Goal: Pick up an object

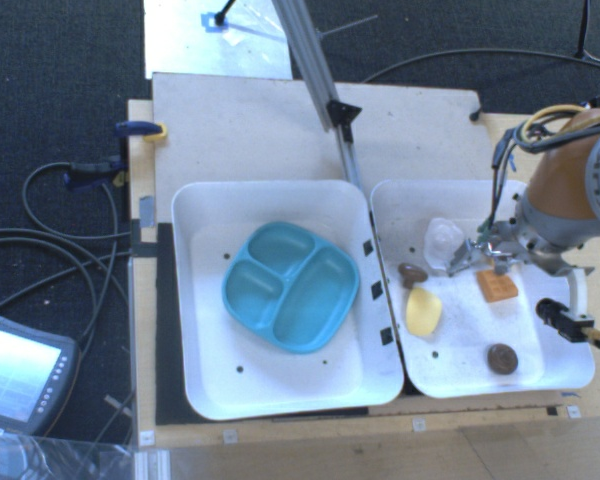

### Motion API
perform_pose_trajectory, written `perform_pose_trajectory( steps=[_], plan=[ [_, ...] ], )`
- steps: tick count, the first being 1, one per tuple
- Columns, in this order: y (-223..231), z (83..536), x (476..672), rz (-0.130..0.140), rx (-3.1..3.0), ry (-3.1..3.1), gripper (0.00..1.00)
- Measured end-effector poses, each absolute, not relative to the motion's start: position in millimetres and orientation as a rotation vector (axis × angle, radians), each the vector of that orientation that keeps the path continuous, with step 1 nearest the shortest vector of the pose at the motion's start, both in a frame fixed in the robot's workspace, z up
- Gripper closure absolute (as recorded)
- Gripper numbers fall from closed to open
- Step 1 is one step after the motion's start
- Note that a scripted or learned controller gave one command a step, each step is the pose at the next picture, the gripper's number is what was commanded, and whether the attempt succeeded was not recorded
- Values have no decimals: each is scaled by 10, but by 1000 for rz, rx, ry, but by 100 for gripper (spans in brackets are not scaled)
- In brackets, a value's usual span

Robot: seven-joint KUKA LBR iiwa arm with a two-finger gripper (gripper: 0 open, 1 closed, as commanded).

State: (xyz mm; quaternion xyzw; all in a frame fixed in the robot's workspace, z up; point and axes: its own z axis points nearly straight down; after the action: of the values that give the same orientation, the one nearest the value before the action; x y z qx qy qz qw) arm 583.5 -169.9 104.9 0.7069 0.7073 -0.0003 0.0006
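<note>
Round brown object, orange block

arm: reaches in from right, wrist bent down | claw: low, apparently pointing left

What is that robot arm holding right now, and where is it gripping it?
It cannot be told. The gripper sits low in the right bin, beside a clear plastic piece and an orange square block, but no object shows between its fingers.
</note>
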Motion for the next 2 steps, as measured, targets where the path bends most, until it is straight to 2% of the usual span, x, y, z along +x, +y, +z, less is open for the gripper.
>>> perform_pose_trajectory(
  steps=[1,2],
  plan=[
    [-1722,973,5891,11,2207,2209,0],
    [-1723,1094,5907,16,2203,2207,100]
  ],
)
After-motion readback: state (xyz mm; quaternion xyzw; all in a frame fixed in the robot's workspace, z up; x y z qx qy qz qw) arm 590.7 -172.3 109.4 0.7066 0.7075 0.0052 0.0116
